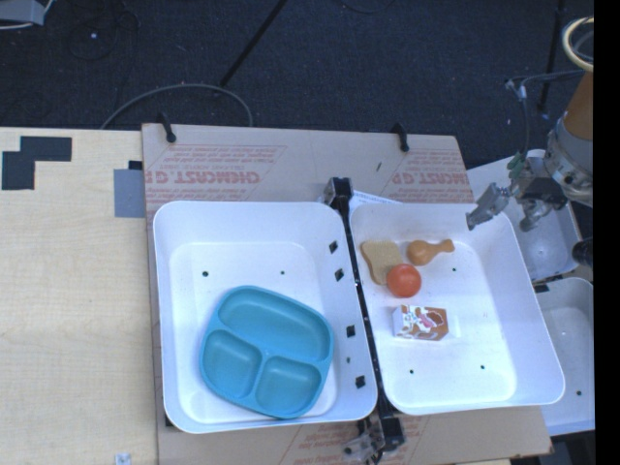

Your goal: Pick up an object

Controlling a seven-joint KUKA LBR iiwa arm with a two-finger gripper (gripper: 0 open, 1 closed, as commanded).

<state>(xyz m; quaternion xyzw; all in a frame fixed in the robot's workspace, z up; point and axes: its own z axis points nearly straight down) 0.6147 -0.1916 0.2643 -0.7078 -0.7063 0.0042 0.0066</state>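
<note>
- Camera view: we see the grey two-finger end effector [511, 204] at the far right corner of the right-hand shallow white plastic bin [484, 381], above its rim; its fingers are spread apart, released, with nothing between them.
- The likely targets lie in the far left part of that bin: a round orange-red ball-like fruit [404, 280], touching a tan slice-shaped toy bread piece [381, 257] on its far left, with a tan drumstick-shaped toy [428, 251] just beside them to the right.
- Nearer to us lies a small flat white printed packet [420, 322], just apart from the fruit.
- The left-hand shallow white bin [184, 231] bears a blue plastic divided tray [265, 350].
- We judge the approach is in hand, no grasp made yet.
- Next, we think, the arm must travel left over one item, descend, and close; the clustered three risk a crowded pinch.
</note>
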